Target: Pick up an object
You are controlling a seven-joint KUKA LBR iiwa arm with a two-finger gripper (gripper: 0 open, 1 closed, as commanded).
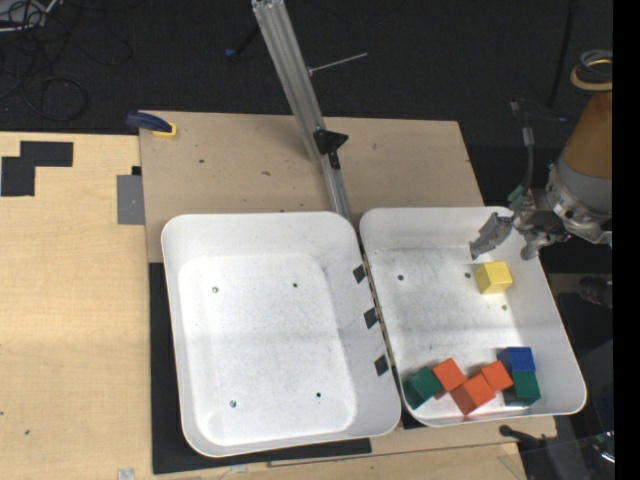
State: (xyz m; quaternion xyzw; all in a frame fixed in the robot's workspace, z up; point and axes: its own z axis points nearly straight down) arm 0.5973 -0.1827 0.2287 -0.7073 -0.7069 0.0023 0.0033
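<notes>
My pincer (508,234) hangs over the right bin (560,318), just above the yellow cube (493,276); fingers look spread, nothing between them. Other blocks (475,383) clustered at near edge.

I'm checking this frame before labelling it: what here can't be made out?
- Gripper, camera view: small and blurred, so its finger state is unreadable.
- Arm: cut off by the right edge.
- Green block at the right bin's near edge: partly hidden behind the blue block.
</notes>
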